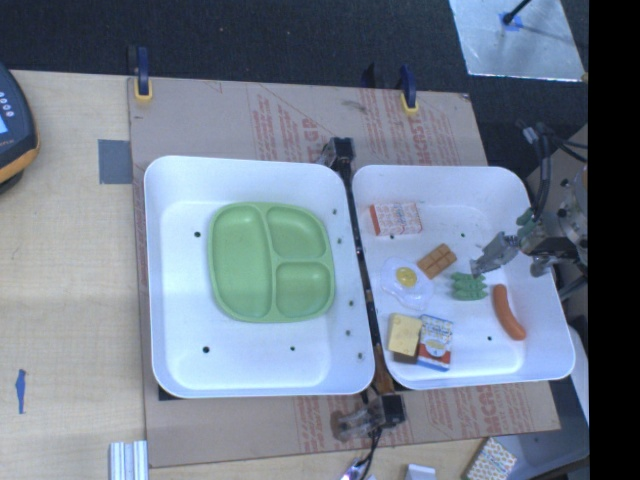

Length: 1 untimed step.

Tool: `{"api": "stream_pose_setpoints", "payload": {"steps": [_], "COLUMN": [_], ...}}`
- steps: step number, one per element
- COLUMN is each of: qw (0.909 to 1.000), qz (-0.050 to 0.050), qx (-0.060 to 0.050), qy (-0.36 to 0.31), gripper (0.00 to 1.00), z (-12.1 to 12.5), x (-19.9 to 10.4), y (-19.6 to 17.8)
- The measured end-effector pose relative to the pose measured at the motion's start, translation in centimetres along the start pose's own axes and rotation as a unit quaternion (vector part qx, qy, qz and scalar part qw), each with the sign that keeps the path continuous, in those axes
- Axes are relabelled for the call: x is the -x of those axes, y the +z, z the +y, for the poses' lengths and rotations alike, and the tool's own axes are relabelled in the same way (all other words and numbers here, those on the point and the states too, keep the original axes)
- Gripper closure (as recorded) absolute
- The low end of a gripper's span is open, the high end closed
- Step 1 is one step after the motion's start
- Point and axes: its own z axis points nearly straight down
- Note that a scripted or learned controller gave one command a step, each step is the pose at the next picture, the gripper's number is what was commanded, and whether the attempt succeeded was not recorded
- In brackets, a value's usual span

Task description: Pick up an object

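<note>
The right bin (500,193) holds several small items. They are a red-and-white packet (396,218), a brown cracker (436,260), a yellow round piece (405,278), a green leafy toy (467,286), an orange sausage (508,311), a yellow block (404,335) and a small printed carton (435,341). My gripper (492,259) reaches in over the bin's right rim. Its grey tip hangs just above and to the right of the green toy, left of the sausage's upper end. I see nothing held in it.
The left bin (180,348) carries a green divided plate (270,261). Black clips (341,151) join the bins at the back, and there is a cable fitting (365,418) at the front. A yellow-edged device (12,123) sits at the far left.
</note>
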Motion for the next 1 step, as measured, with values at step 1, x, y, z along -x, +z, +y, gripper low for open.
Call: {"api": "stream_pose_setpoints", "payload": {"steps": [1], "qw": [1.0], "qz": [-0.001], "qx": [0.002], "qy": [-0.002], "gripper": [0.0], "z": [5.62], "x": [0.38], "y": [11.2]}}
